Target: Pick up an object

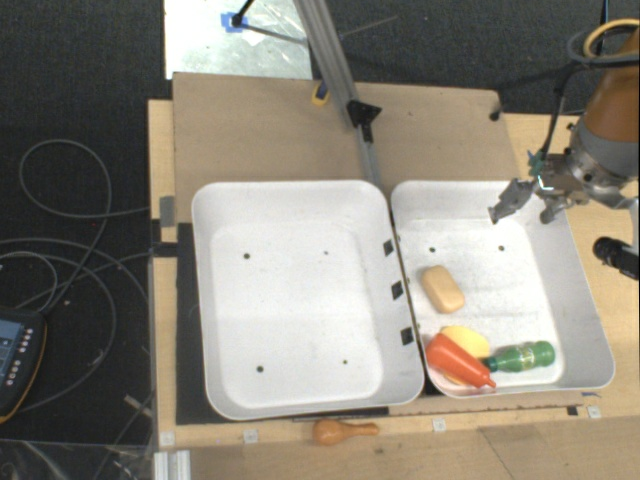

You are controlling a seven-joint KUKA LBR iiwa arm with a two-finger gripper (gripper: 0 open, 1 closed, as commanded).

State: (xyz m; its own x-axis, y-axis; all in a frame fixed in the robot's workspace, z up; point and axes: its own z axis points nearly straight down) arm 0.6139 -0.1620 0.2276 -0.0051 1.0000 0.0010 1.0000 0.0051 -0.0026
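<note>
The claw (527, 204) hangs at the upper right of the frame, over the top right corner of the right bin (470, 203), with its two dark fingers spread wide apart and nothing between them. Behind it the grey arm (610, 148) with its orange band runs off the right edge. The things to pick from all lie in the lower half of the right bin, well apart from the claw. A tan, rounded block (442, 289) rests alone near the bin's middle, just right of the divide between the two bins. Lower down, toward the bottom edge, an orange carrot-shaped piece (458, 362) lies at a slant with a yellow piece (468, 340) touching it from above, and a green bottle (522, 356) lies on its side just to the right of them, its white-capped end pointing toward the carrot-shaped piece. The left bin (295, 293) sits beside the right one on the counter (260, 128). Below the bins, at the bottom centre of the frame, a small orange-brown pear-shaped thing (340, 430) lies on the counter's front edge. At the far left, black cables (70, 228) loop across the dark floor.
</note>
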